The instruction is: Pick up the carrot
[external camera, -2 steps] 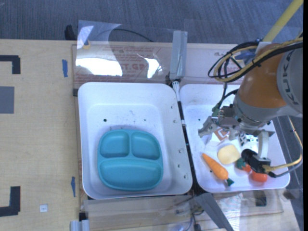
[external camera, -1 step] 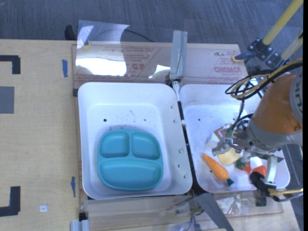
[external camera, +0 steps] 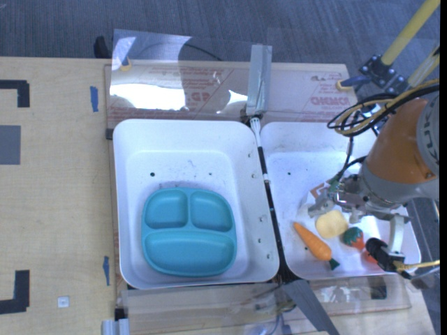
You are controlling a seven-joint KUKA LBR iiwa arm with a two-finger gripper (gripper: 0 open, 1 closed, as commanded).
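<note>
My gripper point(external camera: 334, 199) hangs over the right bin point(external camera: 293, 160); I cannot tell its state. The carrot point(external camera: 312, 241) lies on the bin floor near the front edge, orange end toward the bins' divider, apart from my gripper. A yellow fruit point(external camera: 330, 223) sits just beside it. A blue divided plate point(external camera: 188, 232) rests in the left bin point(external camera: 133, 152).

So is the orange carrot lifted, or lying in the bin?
Lying down: the orange carrot with a green tip rests flat on the right white bin's floor, beside a yellow toy, apart from the gripper.
</note>
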